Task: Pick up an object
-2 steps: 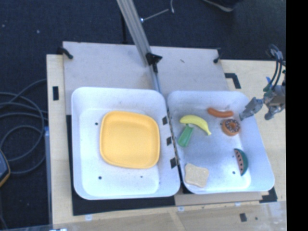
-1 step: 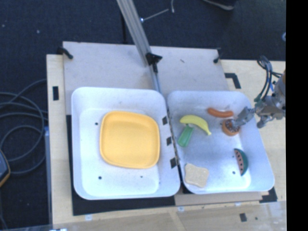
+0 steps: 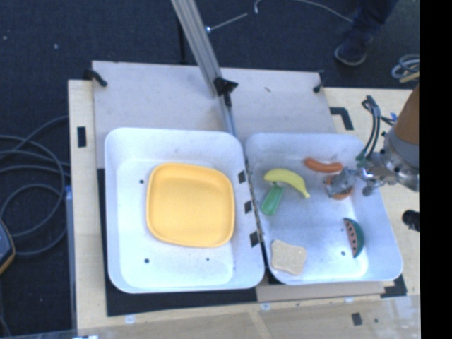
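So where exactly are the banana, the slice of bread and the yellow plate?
banana (image 3: pixel 288 181): camera view, middle of its curved yellow body.
slice of bread (image 3: pixel 288 257): camera view, centre of its top face.
yellow plate (image 3: pixel 191 205): camera view, flat middle of the plate.

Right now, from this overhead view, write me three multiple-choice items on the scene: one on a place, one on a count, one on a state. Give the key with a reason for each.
1. Where does the yellow plate lie?
A. In the left bin
B. In the right bin
C. On the bench outside both bins

2. How many food items lie in the right bin?
A. Two
B. Five
C. Eight

3. How does the banana sit against the green object?
A. Far apart
B. Inside it
C. Touching or overlapping it

Key: 1 A, the plate sits within the left bin's walls. 2 B, banana, green object, sausage, bread slice, watermelon slice. 3 C, the banana's end meets the green object's top.
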